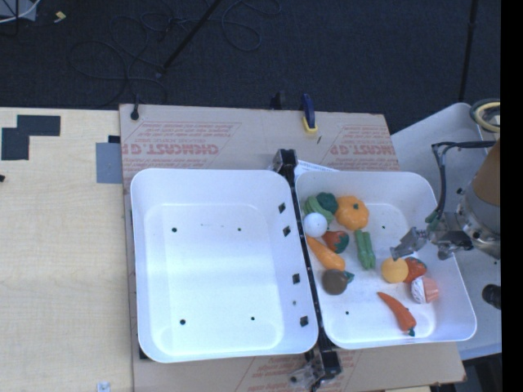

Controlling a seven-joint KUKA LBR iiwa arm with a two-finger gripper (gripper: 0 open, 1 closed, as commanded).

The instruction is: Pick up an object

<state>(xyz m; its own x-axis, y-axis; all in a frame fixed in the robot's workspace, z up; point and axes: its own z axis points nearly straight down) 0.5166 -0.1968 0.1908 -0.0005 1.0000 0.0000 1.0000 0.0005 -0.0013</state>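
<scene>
The right bin (445, 321) holds several toy foods. An orange pumpkin (352, 212), a green vegetable (325, 204) and a white ball (315, 224) lie near its back left. A green cucumber (364, 249), an orange carrot (325, 254) and a brown piece (334, 281) sit toward the middle. A round yellow-orange fruit (395, 270), a red piece (415, 268), a red-and-white piece (425, 289) and a red chili (397, 310) lie at the right. My gripper (406, 246) reaches in from the right, just above the yellow-orange fruit, with nothing visibly in it.
The left bin (155, 219) stands beside the right one, with a black divider (298, 251) between them. Both rest on cardboard (204, 141) on the bench. A blue clamp (309, 113) sits at the cardboard's back edge.
</scene>
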